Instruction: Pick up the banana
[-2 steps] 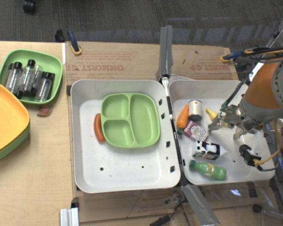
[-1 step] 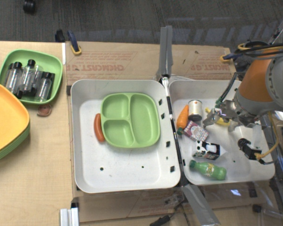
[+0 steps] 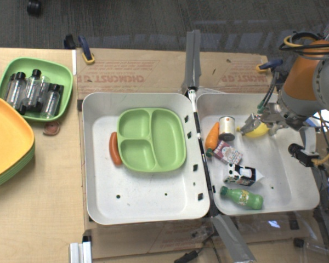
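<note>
Arm (image 3: 304,81) reaches over right bin (image 3: 296,193). Banana (image 3: 256,129) sits in the bin's upper part, right of the can (image 3: 226,127). End effector (image 3: 261,119) is right over the banana; can't tell its opening or if it has a hold.

The banana (image 3: 256,129) is small, yellow and curved, darker at its left tip — it sits in the upper part of the right bin (image 3: 296,201), near the back wall, lying roughly crosswise and partly covered from the right.
</note>
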